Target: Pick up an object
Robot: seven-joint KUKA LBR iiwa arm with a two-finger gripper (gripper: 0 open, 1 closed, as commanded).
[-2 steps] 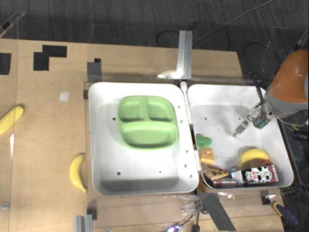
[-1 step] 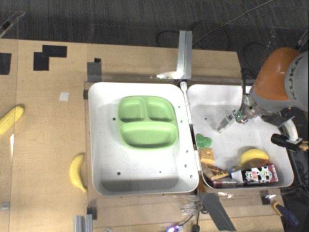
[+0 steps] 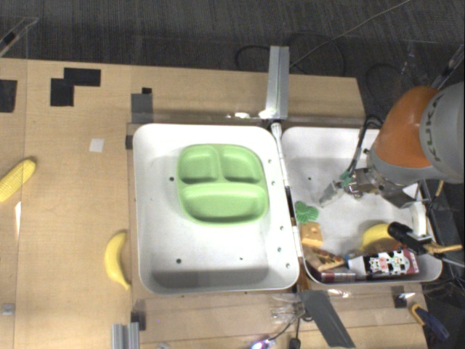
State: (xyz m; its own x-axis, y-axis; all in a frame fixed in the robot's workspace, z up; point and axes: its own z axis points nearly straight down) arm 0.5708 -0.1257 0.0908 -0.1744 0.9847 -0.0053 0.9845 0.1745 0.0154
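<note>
Claw (image 3: 336,191) above the right bin (image 3: 320,147), finger state indiscernible; yellow lemon-like toy (image 3: 378,236) lies near it, lower right, apart from the claw.

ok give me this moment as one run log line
task: pick up an object | gripper: over right bin, nothing seen held | left bin: green tray | status: no pick yet

Left bin (image 3: 145,217): holds a green divided tray (image 3: 220,182).
Bench, left of the bins: a banana (image 3: 116,259) near the bin, a corn cob (image 3: 14,180) at the edge.
</note>
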